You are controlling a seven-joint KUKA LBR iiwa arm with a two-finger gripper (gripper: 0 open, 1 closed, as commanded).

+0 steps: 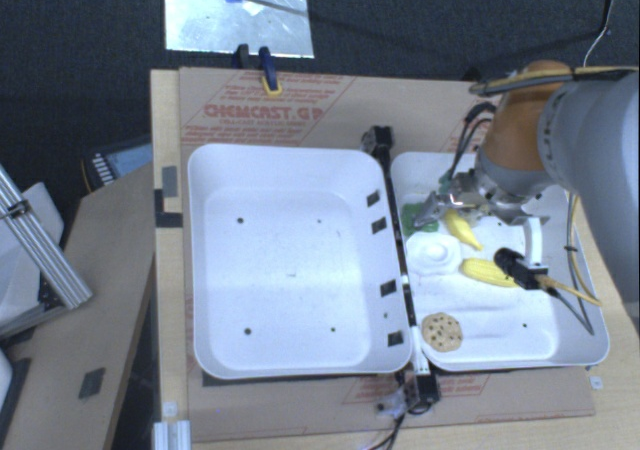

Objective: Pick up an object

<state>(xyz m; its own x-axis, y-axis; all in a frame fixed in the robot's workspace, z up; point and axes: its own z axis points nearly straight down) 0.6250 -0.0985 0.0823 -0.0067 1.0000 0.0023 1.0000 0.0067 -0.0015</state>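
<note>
My gripper (441, 206) hangs low over the upper left part of the right bin (560, 333), under the arm's orange band (518, 130). Just beneath and beside it lie a small yellow piece (461, 229) and a green item (414, 217) by the bin's left wall. A white round object (433, 256) rests a little lower. To its right is a yellow banana-like object (486, 272), with a black part (513, 265) of the arm's fittings against its right end. A brown cookie (441, 331) sits near the bin's front left corner.
The left bin (210, 178) stands beside the right one, parted by a divider with black clips (389, 238). Both rest on a cardboard sheet (270, 103). A cable (572, 290) trails across the right bin's right side.
</note>
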